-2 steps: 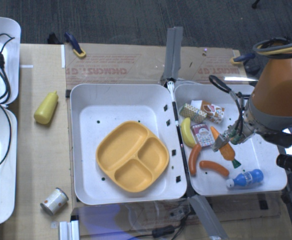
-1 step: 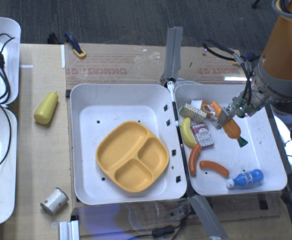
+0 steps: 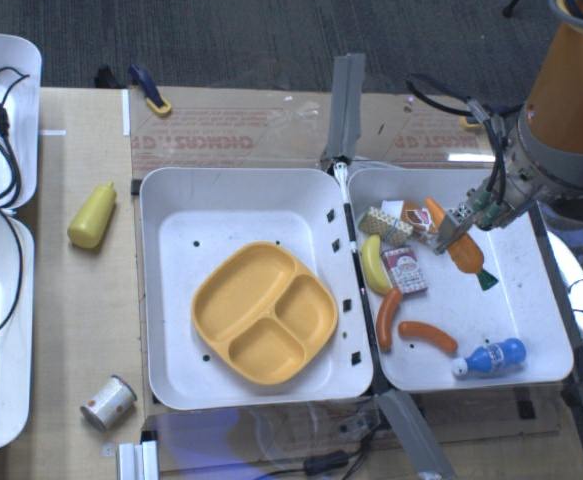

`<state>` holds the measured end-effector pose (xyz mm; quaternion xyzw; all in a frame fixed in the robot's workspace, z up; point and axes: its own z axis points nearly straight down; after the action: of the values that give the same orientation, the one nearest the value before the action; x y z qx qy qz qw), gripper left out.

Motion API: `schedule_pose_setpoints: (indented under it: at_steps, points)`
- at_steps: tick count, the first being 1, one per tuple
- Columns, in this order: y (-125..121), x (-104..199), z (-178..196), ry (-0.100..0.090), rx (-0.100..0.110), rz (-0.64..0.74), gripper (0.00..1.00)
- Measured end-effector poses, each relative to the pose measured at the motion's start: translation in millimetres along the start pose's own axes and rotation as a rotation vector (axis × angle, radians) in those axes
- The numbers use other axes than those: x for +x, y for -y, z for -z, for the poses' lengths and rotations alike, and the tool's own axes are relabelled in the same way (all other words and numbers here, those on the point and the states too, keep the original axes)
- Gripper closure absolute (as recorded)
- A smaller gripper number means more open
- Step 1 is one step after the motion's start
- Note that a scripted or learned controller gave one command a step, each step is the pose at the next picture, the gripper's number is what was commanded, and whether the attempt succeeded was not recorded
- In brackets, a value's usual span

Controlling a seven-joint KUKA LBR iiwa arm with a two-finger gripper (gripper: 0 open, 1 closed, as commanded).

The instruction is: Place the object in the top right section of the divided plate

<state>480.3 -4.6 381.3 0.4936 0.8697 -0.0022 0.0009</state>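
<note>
Gripper (image 3: 449, 236) low in the right bin (image 3: 541, 298), jaw state impossible to tell. Just right of it, a carrot (image 3: 465, 253); left, small boxes (image 3: 403, 268) and a banana (image 3: 373, 265); below, two sausages (image 3: 428, 336) and a bottle (image 3: 489, 358). Far left, in the left bin (image 3: 171, 268), the yellow divided plate (image 3: 263, 313).

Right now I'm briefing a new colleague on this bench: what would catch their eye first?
Probably the yellow divided plate, lying alone in the left bin. Next, the clutter of toy food in the right bin, where the pincer hovers over an orange carrot beside two sausages and a blue bottle. A yellow mustard bottle lies on the bench, outside the bins.
</note>
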Motion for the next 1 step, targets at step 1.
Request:
schedule_pose_setpoints:
  at_steps: [1]
  points:
    - [0.0, -0.1, 0.0, 0.0, 0.0, -0.001, 0.0]
